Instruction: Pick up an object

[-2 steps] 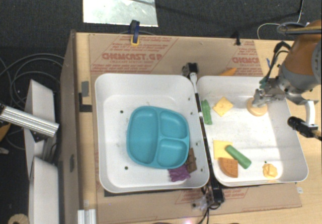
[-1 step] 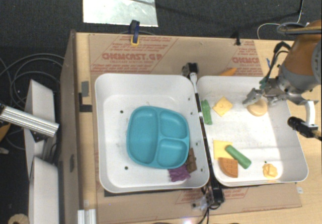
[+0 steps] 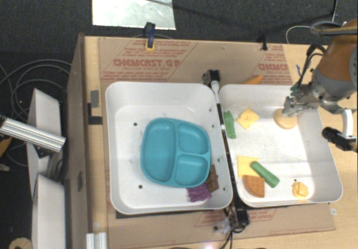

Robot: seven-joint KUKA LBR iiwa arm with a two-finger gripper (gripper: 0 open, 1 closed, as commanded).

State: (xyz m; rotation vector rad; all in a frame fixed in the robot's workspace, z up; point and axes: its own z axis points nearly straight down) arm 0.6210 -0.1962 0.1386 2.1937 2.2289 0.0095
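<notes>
My gripper (image 3: 291,109) hangs low over the back of the right bin (image 3: 327,155), directly on a round tan piece (image 3: 287,121) that lies on the bin floor. A yellow cheese wedge (image 3: 248,118) rests to its left, and a green stick (image 3: 229,124) lies along the bin's left wall. Toward the front sit a yellow slab (image 3: 244,165), a green cylinder (image 3: 264,174) across it, a brown waffle piece (image 3: 253,186) and a small yellow lump (image 3: 300,188). An orange carrot piece (image 3: 253,80) lies just behind the bin's back rim.
The left bin (image 3: 120,130) holds a teal divided plate (image 3: 175,151), with a purple piece (image 3: 197,193) and a brown piece (image 3: 213,181) at its front right edge. Cardboard lines the bench under both bins. The arm's grey body fills the upper right.
</notes>
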